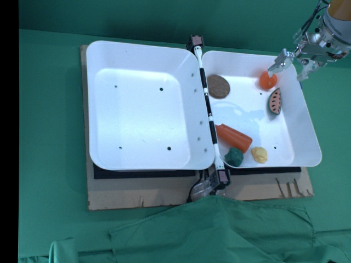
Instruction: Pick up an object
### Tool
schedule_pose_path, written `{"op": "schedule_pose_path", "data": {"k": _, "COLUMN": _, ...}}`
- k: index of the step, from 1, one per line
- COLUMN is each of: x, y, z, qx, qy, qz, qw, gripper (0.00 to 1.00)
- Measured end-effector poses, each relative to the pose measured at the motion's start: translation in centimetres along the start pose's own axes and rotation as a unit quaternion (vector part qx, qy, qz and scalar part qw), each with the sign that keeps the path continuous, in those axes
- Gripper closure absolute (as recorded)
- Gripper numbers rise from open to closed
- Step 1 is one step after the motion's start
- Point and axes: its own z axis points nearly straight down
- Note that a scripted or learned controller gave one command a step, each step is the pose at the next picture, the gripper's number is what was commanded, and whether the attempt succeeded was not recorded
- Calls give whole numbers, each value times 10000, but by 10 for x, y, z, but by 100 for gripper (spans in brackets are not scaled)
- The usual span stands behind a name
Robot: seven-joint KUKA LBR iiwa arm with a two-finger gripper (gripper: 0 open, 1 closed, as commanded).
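The right bin (307, 141) holds several small items: a brown round disc (218, 86), a small orange fruit (267, 80), a watermelon slice (275, 101), an orange-red cylinder (233, 137), a dark green lump (235, 156) and a yellow piece (259, 154). My gripper (291, 67) hangs over the bin's far right corner, open, with nothing between its fingers. Its left fingertip (277, 66) is just above and right of the orange fruit.
The left bin (96, 59) lies beside the right one, joined by a black-and-white hinge strip (207, 106). Both rest on a cardboard sheet (109, 199). A rumpled green cloth (219, 232) lies along the front edge.
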Motion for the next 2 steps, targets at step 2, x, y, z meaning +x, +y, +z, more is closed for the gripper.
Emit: {"op": "schedule_pose_path", "data": {"k": 2, "x": -18, "y": 18, "z": 167, "qx": -13, "qy": -11, "qz": -12, "qw": 10000, "gripper": 0}}
